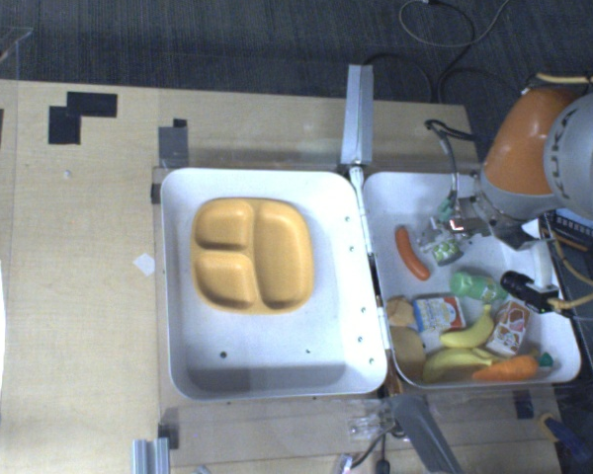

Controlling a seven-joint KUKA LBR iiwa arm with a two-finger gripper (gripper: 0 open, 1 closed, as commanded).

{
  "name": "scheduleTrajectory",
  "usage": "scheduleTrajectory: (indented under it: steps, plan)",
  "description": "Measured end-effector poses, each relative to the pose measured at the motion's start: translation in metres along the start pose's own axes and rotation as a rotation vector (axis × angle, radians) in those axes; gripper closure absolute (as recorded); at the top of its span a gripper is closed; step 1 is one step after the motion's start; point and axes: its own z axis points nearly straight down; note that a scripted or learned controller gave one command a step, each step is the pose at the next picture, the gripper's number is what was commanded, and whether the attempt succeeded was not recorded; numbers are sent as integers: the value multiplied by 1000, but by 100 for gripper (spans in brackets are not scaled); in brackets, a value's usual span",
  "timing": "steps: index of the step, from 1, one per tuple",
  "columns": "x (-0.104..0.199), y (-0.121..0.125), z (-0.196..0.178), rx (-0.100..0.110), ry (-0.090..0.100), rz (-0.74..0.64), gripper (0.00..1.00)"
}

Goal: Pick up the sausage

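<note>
The sausage (411, 253) is a short red-orange link lying at a slant on the floor of the right bin (400, 191), near its left wall. My gripper (445, 240) hangs just to the right of it, over the bin's middle, with the grey arm and its orange band behind it at the upper right. Nothing shows between the gripper and the sausage, and they look apart.
In the left bin (267, 363) sits a yellow three-compartment tray (253, 254). The right bin's front holds a green bottle (474, 285), a small carton (438, 313), a banana (465, 349), a carrot (506, 368), another carton (511, 328) and a brown piece (405, 342).
</note>
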Motion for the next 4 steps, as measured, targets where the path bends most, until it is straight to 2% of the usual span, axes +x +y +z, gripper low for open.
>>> scheduleTrajectory:
  steps: [1, 2, 4]
  plan:
    - [0, 0, 0, 0, 0, 0, 0]
    - [32, 33, 12, 8, 0, -308, 0]
    - [32, 32, 12, 7, 1, -308, 0]
